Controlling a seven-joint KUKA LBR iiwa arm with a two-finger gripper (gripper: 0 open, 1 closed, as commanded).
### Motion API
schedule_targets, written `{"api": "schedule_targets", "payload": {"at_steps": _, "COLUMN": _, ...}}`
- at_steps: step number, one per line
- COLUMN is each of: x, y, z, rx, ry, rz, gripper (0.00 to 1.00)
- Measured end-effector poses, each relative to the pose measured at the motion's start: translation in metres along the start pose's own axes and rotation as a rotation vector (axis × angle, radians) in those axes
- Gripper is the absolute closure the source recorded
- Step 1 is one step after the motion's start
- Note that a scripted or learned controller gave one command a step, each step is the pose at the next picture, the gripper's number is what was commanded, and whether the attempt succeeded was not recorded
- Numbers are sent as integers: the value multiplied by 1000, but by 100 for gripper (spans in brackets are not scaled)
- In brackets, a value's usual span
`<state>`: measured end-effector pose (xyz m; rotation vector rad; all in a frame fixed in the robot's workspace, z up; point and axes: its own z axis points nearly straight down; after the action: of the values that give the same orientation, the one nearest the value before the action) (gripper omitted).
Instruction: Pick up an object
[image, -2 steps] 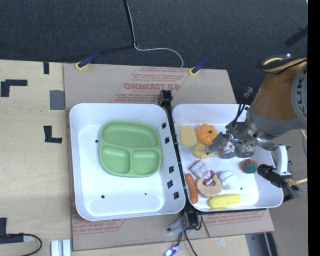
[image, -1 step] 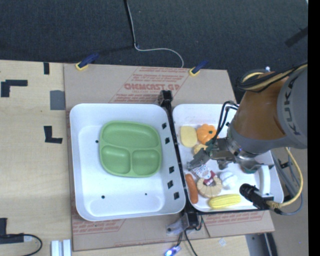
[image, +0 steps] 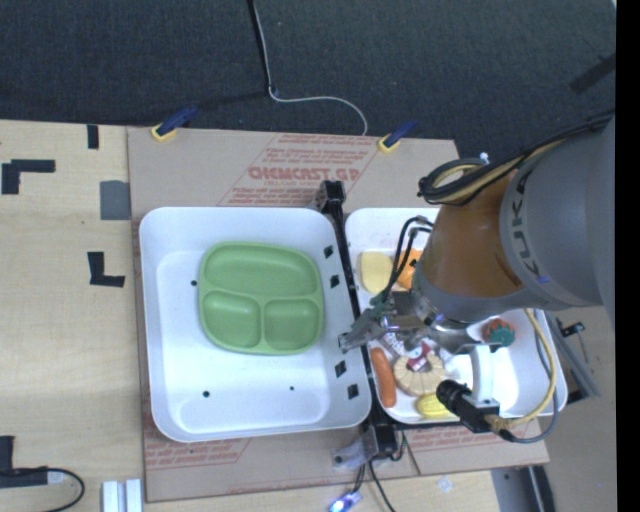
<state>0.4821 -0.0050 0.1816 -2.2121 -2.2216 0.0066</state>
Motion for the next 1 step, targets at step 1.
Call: {"api": "schedule_targets", "payload": {"at_steps": 1, "x": 50, "y": 1, "z": -65, "rx": -10, "ry": 0, "rz": -2, "gripper": 0}}
